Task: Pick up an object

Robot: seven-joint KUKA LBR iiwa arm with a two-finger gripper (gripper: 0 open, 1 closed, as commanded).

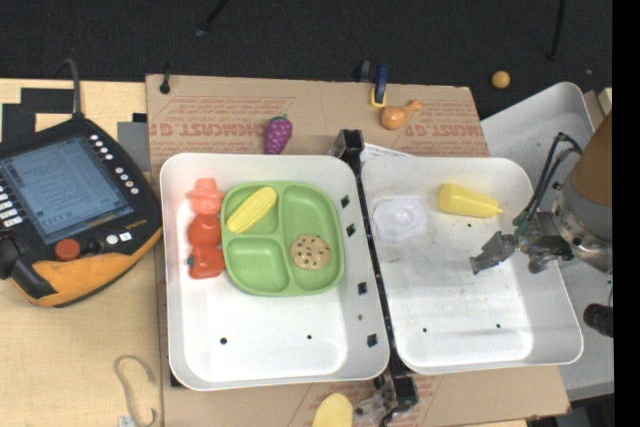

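The gripper hangs low over the right side of the right bin, its two dark fingers slightly parted with nothing between them. Nearest it, well apart toward the bin's far side, lies a yellow wedge of toy cheese; a clear plastic lid sits farther left. The left bin holds a green divided plate with toy corn and a cookie. Nothing is picked up yet; the whole grasp remains.
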